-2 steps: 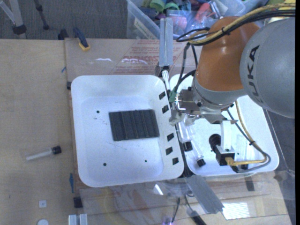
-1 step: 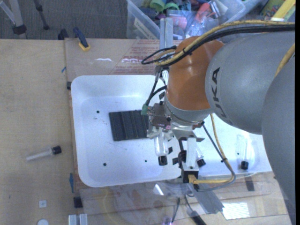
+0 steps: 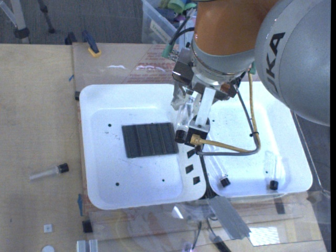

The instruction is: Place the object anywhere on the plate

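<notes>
A dark grey ribbed plate (image 3: 149, 139) lies flat in the left bin (image 3: 100, 188), toward its right side. Two clear tubes with black caps lie in the right bin (image 3: 294, 182): one (image 3: 220, 175) near the front left, another (image 3: 271, 172) near the front right. My gripper (image 3: 188, 132) hangs over the divider between the bins, just right of the plate's right edge. The arm's grey wrist and orange band cover the back of the right bin. Nothing can be made out in the gripper.
A tan hose (image 3: 231, 148) loops from the gripper over the right bin. A third capped tube (image 3: 47, 172) lies on the bench left of the bins. A clear storage box (image 3: 160, 12) stands behind them, and a blue clamp (image 3: 93, 49) sits at the back left.
</notes>
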Robot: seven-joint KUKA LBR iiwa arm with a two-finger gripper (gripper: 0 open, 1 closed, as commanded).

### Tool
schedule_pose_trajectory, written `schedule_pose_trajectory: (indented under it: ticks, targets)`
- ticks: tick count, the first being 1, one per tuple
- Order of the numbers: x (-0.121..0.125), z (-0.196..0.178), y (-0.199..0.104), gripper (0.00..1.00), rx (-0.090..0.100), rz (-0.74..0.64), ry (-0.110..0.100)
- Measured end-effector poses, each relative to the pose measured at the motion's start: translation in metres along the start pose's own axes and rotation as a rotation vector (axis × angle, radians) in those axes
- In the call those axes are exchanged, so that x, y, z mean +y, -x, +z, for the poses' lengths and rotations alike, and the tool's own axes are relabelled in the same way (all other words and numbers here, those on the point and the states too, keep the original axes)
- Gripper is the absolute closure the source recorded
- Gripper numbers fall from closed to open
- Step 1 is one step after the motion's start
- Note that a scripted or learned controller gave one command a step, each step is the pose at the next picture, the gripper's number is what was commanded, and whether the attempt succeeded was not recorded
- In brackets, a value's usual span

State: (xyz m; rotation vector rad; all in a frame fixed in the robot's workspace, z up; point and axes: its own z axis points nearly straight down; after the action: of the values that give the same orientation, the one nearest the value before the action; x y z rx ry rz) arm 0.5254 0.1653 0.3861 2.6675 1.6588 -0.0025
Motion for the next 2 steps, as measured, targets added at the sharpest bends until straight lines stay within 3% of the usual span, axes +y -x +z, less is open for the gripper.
schedule_pose_trajectory:
  ticks: [1,2]
  targets:
    - [-0.056,0.087,-0.022,1.00,-0.003,0.371,-0.004]
    - [0.042,0.252,-0.019,1.00,-0.003,0.272,-0.005]
